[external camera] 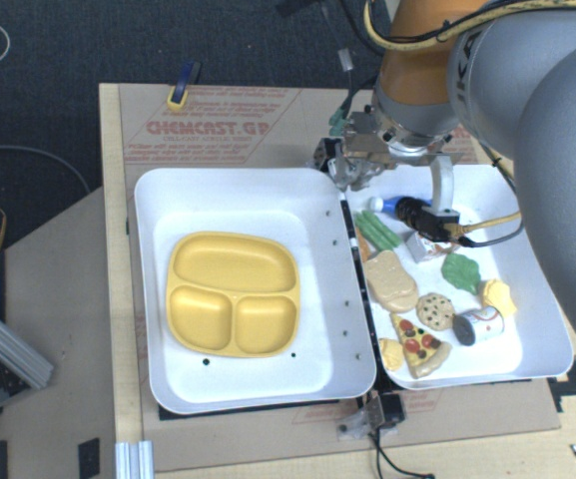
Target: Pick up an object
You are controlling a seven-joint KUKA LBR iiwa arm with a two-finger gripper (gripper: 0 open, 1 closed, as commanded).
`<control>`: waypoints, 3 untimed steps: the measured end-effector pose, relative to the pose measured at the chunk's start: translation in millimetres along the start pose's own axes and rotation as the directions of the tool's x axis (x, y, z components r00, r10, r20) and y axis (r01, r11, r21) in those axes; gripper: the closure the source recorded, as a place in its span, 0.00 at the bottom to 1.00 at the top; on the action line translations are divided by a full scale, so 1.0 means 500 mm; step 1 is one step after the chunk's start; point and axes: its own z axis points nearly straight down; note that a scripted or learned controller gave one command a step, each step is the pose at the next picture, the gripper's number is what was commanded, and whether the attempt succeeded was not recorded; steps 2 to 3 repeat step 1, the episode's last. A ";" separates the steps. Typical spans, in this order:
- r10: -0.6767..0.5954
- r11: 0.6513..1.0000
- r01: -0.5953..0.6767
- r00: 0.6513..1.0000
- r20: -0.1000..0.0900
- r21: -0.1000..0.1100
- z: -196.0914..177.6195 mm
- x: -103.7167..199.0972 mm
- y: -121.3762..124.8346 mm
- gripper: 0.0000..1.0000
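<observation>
My gripper (351, 168) hangs over the far end of the divider between the two bins, at the right bin's (537, 347) back left corner. Nothing shows between its tips. Toy foods lie in the right bin: a green strip (374, 232) just in front of the gripper, a small blue and white piece (379, 206), a tan bread slice (392, 280), a chocolate chip cookie (434, 310), a pizza slice (420, 346), a green leaf (459, 270), a yellow piece (496, 295) and a grey and white piece (473, 326).
The left bin (158, 208) holds a yellow divided plate (234, 292). A small yellow cheese wedge (391, 354) lies by the pizza. A blue and yellow clip (181, 86) rests on the cardboard behind the bins. The arm's big grey body covers the right bin's far right side.
</observation>
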 end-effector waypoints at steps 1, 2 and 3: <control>0.003 1.000 -0.003 1.000 0.001 0.000 -0.031 0.026 -0.012 1.00; 0.003 1.000 -0.003 1.000 0.001 0.000 -0.031 0.026 -0.012 1.00; 0.003 1.000 -0.003 1.000 0.001 0.000 -0.031 0.026 -0.012 1.00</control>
